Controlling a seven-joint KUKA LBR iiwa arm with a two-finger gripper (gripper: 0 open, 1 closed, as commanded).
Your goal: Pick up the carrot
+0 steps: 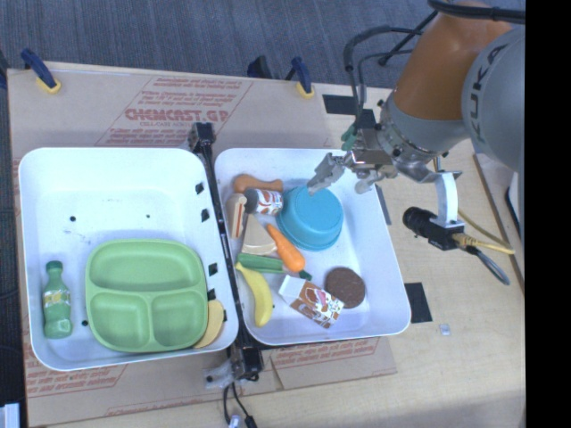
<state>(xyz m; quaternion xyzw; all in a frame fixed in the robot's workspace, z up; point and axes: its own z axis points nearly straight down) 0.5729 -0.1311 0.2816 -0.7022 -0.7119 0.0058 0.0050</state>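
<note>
- Right bin, near centre: carrot, orange, lying free, tip against blue bowl.
- Just below carrot: green pod, banana; brown cookie and snack packet further right.
- Above bowl's upper rim: gripper, fingers spread, grasping nothing.
- Left bin: green divided plate, small green bottle.

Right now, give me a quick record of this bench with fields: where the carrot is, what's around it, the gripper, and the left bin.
carrot: right bin, near its middle, lying aslant
neighbours: blue bowl upper right; banana below; brown cookie lower right
gripper: above the right bin's far part, over the bowl's rim, apart from the carrot
left bin: green divided plate, green bottle
</note>
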